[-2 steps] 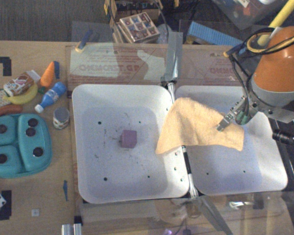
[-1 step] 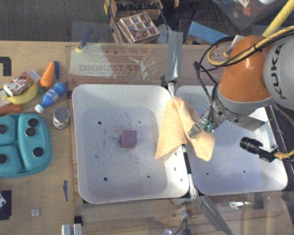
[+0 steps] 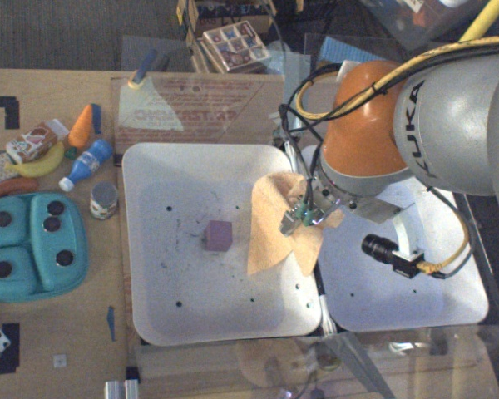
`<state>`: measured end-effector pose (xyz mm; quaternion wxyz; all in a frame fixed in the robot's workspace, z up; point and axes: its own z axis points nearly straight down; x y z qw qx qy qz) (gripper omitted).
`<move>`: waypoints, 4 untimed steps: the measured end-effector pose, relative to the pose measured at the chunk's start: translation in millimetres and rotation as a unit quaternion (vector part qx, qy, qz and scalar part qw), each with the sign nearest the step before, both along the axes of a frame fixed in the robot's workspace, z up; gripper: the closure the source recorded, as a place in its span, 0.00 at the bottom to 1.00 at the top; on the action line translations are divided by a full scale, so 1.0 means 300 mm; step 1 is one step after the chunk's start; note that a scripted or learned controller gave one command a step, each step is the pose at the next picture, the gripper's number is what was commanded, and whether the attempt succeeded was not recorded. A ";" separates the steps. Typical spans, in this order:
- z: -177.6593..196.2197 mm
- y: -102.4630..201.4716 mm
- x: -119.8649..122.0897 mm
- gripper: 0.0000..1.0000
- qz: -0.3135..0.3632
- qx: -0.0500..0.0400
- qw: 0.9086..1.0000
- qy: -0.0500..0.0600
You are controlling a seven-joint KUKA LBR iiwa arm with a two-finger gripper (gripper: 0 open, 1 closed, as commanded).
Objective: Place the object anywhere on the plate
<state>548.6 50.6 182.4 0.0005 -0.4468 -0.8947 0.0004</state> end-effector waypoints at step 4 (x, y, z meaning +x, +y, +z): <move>0.002 -0.036 0.097 1.00 -0.452 -0.001 0.892 0.001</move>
